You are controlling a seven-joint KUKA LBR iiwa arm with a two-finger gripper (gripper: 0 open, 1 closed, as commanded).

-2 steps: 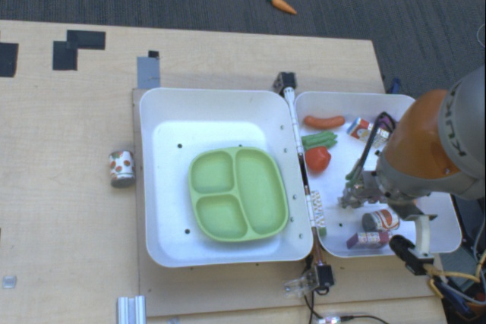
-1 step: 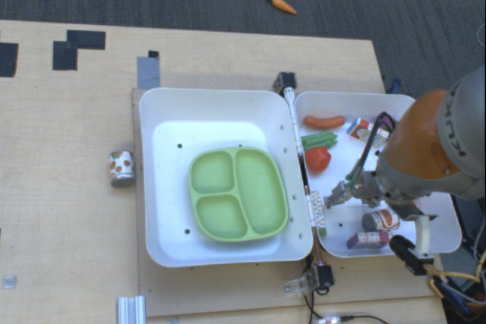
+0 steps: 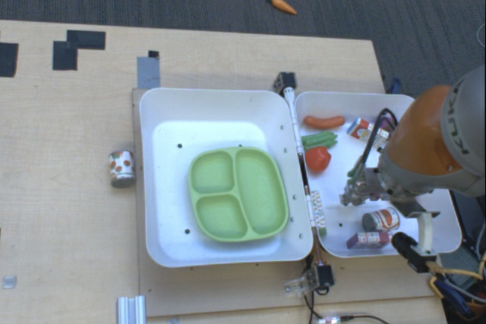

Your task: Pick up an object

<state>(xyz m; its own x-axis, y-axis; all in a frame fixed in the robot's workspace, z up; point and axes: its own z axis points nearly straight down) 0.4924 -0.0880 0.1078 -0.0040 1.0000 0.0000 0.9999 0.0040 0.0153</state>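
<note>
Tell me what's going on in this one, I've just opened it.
A grey robot arm with an orange band reaches in from the right over the right bin. Its hand hangs low above that bin's floor, close to a can and a small purple item. A sausage, green pods and a red tomato lie near the divider. The left bin holds a green divided plate. Nothing looks lifted yet.
</note>
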